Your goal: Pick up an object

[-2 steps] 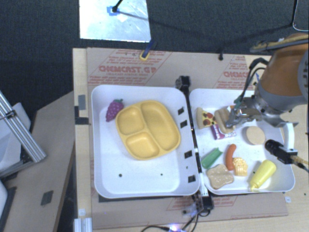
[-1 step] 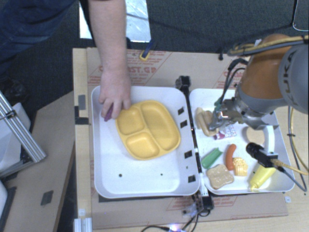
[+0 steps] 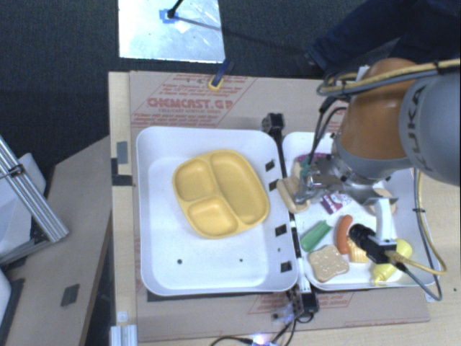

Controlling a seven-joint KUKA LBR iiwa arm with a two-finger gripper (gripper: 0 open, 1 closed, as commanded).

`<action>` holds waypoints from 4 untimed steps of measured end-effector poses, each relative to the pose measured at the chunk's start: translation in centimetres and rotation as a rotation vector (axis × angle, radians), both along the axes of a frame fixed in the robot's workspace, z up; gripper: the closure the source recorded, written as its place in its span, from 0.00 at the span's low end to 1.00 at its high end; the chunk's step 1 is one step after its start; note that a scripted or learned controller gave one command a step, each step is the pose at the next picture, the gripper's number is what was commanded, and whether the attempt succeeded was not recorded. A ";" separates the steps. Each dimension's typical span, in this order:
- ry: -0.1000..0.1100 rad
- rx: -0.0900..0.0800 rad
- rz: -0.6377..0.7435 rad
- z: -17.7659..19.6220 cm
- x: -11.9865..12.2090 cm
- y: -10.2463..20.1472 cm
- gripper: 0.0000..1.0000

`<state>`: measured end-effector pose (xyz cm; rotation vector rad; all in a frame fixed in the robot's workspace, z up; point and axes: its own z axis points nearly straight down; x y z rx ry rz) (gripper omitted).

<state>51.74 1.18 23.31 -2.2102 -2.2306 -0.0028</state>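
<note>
My gripper hangs over the left part of the right bin, close to the divider between the bins. Just left of it, a tan wedge-shaped piece lies against the bin's left wall. Toy food lies in the same bin's front half: a purple piece, a green piece, a red-orange sausage and a slice of toast. Nothing shows between the gripper and these pieces. The arm's bulk hides the back of the bin.
The left bin holds a yellow divided plate at its middle. Yellow toy pieces lie at the right bin's front right corner. A black clamp stands on the divider at the back.
</note>
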 end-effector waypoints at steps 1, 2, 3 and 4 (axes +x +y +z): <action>0.001 -0.001 -0.002 -0.4 -2.0 2.5 1.00; 0.001 -0.002 -0.007 -1.8 -1.8 2.7 1.00; -0.001 -0.002 -0.008 -0.3 -1.4 2.2 1.00; 0.000 -0.001 -0.003 -0.2 -2.2 3.0 1.00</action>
